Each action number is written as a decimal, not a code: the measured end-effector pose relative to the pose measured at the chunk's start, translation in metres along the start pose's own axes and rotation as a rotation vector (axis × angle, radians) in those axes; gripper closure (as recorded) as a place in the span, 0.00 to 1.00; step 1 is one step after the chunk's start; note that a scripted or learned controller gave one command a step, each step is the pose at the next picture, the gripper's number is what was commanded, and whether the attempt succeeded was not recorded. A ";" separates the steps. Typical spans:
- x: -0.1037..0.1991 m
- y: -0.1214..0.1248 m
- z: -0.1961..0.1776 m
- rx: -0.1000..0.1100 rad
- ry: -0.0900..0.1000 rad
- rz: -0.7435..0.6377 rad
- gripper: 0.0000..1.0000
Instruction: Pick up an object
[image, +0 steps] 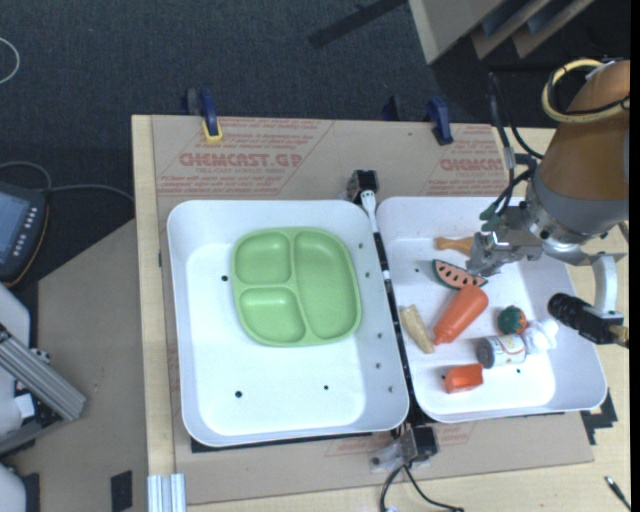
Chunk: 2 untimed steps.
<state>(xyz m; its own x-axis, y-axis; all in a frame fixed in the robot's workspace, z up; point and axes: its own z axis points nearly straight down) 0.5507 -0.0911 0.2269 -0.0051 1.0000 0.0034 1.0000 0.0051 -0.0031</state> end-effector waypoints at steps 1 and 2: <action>0.049 -0.036 -0.006 0.001 -0.001 0.001 1.00; 0.081 -0.067 0.012 0.003 -0.001 0.002 1.00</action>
<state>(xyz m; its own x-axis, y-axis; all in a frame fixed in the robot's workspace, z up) 0.4829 -0.0103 0.2154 -0.0032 1.0000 0.0025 1.0000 0.0033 -0.0058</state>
